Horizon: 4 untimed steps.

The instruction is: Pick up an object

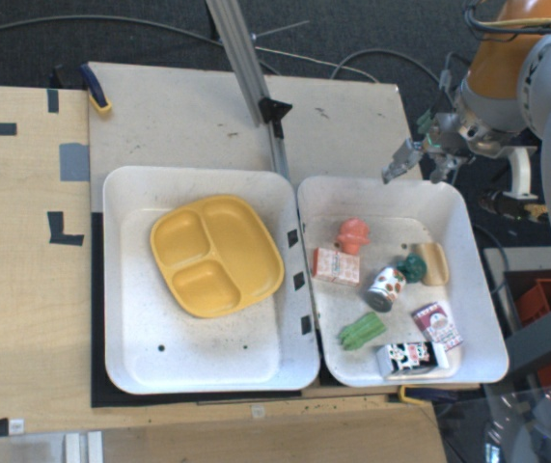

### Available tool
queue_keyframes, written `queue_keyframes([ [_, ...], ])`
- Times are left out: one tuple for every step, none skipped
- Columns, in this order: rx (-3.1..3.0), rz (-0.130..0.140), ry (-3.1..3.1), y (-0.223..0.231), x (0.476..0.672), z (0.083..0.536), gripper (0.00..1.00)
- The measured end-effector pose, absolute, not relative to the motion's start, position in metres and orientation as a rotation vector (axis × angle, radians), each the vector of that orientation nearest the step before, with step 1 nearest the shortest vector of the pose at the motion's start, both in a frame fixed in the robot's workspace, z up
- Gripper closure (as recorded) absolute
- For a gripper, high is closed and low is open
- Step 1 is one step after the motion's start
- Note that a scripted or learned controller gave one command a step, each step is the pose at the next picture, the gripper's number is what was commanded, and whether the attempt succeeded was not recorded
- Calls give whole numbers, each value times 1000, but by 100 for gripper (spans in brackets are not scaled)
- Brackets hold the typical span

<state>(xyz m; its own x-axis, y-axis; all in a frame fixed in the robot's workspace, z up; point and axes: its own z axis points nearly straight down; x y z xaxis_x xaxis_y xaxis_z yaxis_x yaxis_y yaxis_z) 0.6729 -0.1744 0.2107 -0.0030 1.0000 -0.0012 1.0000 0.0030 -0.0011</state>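
At the near edge, at about six o'clock in the right white bin [475,258], you have a black-and-white carton [412,357] lying flat close to the bin's front wall. Just beside it sit a small maroon-and-white packet [437,324] at its one o'clock and a green leafy toy [363,331] at its ten o'clock. Toward the bin's middle lie a small printed can on its side [385,287], a dark green piece [413,266] and a tan wooden piece [435,263], all crowded together. A red-and-white box [337,266] and a pink-orange figure [353,233] lie at nine to eleven o'clock, near the wall shared with the left white bin [130,287]. That left one holds a yellow divided plate [217,255], with open floor around it, most at six o'clock.

The gripper [418,160] hangs over the right bin's far rim at twelve o'clock, above the bench [179,114], with its fingers apart and nothing between them. Every object lies well apart from it, toward six o'clock.
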Motion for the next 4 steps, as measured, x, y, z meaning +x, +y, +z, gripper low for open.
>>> queue_keyframes([
  [2218, -4, 2224, -175, 673, 211, 0],
  [2220, -7, 2227, -171, 675, 167, 0],
  [2220, -8, 2228, -167, 670, 121, 0],
  [2225, -15, 2228, -167, 669, 88, 0],
])
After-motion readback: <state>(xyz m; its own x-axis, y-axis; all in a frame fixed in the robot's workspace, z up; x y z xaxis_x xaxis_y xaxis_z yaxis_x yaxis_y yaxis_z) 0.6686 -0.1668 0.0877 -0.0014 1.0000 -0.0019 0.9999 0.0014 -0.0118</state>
